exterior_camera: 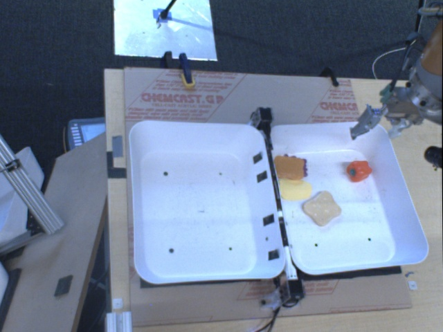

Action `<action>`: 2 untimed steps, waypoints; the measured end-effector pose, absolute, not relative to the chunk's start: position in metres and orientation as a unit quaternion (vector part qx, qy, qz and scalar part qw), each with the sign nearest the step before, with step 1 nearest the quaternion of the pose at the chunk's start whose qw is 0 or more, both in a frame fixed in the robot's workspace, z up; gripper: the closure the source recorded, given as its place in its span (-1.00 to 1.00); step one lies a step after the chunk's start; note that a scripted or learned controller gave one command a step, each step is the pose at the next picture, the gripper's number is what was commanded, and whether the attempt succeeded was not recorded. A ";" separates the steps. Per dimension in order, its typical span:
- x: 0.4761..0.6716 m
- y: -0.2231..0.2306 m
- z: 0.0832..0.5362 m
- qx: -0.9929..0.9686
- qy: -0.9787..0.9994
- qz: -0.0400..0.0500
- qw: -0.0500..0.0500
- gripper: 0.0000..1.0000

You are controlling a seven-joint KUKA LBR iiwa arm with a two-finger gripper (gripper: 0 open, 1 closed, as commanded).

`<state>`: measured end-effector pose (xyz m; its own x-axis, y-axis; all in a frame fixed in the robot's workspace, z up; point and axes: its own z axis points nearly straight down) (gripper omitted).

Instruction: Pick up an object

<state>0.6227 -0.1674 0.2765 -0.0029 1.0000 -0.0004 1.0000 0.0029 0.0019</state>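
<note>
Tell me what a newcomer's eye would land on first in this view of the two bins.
The bright red-orange object stands out first, lying alone near the far right of the right bin. Next comes a small cluster by that bin's left wall: an orange and purple piece, a pale yellow piece and a beige piece. The pincer hangs over the right bin's far corner.

White bins (201,133); orange-red pepper (358,171), pale yellow piece (296,190), beige slice (322,208), orange-purple toy (291,167).
</note>
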 end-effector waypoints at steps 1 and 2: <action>0.624 -0.167 0.288 0.705 0.709 0.002 0.002 1.00; 0.671 -0.074 0.297 0.702 0.712 0.003 0.002 1.00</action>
<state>0.6714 -0.0740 0.2969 -0.0138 0.9999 0.0024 0.9999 0.0138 0.0069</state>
